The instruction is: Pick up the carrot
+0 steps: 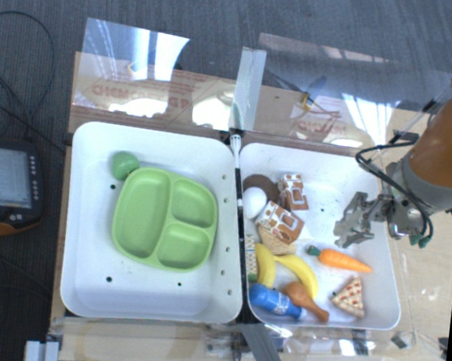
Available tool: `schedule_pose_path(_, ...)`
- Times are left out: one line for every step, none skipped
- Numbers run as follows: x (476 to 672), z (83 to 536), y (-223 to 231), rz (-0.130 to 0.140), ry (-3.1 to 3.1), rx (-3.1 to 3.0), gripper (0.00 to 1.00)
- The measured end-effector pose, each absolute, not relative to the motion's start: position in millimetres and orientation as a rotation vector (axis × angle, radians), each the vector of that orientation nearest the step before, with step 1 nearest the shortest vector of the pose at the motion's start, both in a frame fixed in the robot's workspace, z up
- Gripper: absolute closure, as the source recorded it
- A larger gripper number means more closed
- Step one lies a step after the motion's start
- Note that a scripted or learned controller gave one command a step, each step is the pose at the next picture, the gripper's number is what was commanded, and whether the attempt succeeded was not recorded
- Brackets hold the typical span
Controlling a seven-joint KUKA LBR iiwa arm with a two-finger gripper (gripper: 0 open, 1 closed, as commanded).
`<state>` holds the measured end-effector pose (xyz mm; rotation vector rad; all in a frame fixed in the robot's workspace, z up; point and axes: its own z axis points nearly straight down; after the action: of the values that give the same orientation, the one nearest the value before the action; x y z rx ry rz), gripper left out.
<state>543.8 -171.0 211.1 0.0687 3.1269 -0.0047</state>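
The orange carrot (342,261) with a green tip lies flat in the right bin (373,312), pointing right, toward the bin's right side. My gripper (355,224) hangs just above and slightly behind the carrot, fingers pointing down-left, apart from it. Nothing shows between its fingers. The grey arm with its orange band reaches in from the upper right.
Near the carrot lie a pizza slice (349,297), a banana (297,268), a drumstick (306,298), a blue bottle (275,302), two brown-and-white blocks (279,223) and a white egg (253,199). The left bin (83,281) holds a green divided plate (166,219) and a green ball (125,164).
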Motion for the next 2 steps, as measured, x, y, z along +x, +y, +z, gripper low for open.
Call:
schedule_pose_path(481.7,106,-224,0.004,3.148,-0.016,1.00)
schedule_pose_path(511.7,201,-138,0.001,3.123,0.259,1.00)
